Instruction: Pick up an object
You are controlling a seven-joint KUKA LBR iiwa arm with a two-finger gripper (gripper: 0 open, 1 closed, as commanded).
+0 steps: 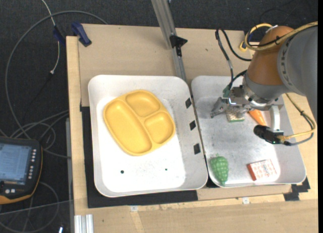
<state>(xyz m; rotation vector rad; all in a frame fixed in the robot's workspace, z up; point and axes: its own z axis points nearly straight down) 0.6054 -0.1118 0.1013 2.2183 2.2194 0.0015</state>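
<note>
Objects lie scattered in the right bin (298,169), toward the frame's right side: a green bumpy lump (219,169) at its lower left corner, a red and white packet (263,169) at lower right, and an orange piece (257,117) higher up, partly under the arm. Just left of the orange piece hangs the gripper (233,109), low over the bin's upper middle, a small pale item (235,118) right beneath it; I cannot tell from where I stand whether that item is pinched. Over in the left bin (98,126), a yellow divided plate (139,122) lies flat, well apart from the arm.
</note>
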